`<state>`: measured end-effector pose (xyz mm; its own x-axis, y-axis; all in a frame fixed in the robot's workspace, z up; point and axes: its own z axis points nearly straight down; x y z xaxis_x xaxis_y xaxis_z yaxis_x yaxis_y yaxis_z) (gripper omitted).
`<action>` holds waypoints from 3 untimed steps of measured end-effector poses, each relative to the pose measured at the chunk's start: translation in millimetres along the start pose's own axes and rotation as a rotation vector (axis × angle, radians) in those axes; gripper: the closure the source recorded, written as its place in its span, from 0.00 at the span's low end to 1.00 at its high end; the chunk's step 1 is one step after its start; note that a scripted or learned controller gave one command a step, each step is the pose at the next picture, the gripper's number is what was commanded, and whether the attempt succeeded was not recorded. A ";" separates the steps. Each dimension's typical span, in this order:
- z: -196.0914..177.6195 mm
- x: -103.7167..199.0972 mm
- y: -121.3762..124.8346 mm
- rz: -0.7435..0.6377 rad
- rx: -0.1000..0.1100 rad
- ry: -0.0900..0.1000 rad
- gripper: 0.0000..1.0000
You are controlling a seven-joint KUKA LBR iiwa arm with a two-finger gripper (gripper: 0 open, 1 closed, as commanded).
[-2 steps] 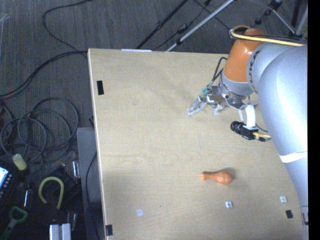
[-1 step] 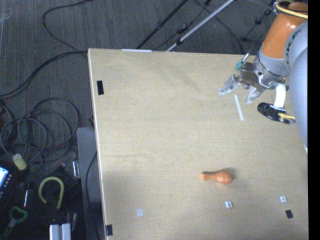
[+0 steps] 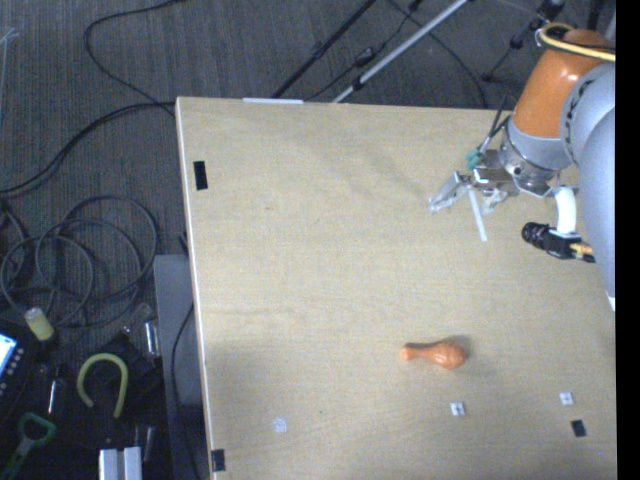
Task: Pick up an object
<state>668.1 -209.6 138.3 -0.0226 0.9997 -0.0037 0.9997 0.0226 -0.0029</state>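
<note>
I'm watching the metal two-finger gripper (image 3: 462, 208) hovering with fingers spread apart and gripping nothing, well apart from the small orange pear-shaped object (image 3: 436, 354) lying on the tan wooden board (image 3: 300, 268).

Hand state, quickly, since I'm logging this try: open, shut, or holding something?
Hand: open, fingers spread, nothing between them. It hovers above the bench, apart from the orange object.
</note>
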 end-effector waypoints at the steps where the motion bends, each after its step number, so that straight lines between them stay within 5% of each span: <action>1: 54.0 -13.0 0.4 -0.228 -0.002 0.001 0.00; 2: 54.1 39.3 1.5 -0.320 -0.003 0.002 0.00; 3: 54.0 58.1 2.3 -0.705 -0.005 0.002 0.00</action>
<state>668.9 -151.6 84.1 -0.6648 0.7470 -0.0006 0.7470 0.6648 0.0005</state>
